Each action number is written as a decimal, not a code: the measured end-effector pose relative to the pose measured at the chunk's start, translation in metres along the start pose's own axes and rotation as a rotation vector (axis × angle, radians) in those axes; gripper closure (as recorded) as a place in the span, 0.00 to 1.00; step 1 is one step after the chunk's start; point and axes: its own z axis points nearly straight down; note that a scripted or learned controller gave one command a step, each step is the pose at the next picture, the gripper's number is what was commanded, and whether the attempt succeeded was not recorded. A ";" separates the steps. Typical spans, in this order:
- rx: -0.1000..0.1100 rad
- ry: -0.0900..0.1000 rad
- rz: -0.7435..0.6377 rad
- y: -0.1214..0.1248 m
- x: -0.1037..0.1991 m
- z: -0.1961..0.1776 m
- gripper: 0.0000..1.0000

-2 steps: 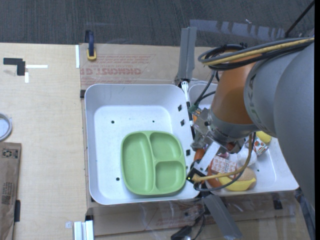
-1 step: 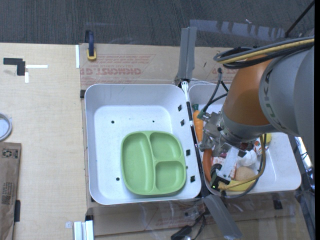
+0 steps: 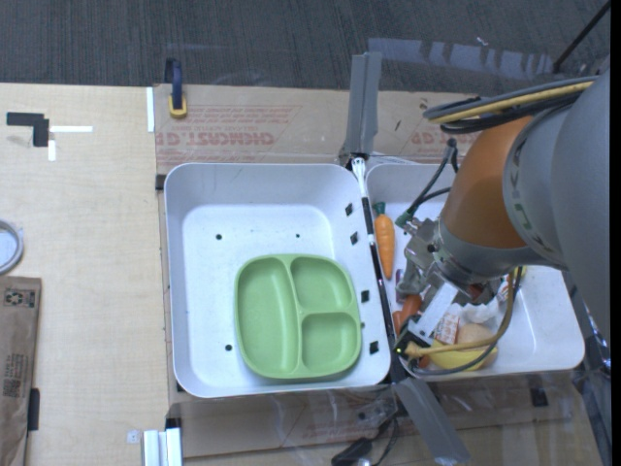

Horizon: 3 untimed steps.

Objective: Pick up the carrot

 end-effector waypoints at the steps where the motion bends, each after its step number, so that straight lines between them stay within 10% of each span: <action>1: -0.002 0.000 0.222 -0.007 0.087 0.000 1.00; 2: -0.003 -0.001 -0.170 0.010 0.084 -0.021 1.00; 3: -0.004 0.000 -0.092 0.020 0.049 -0.171 1.00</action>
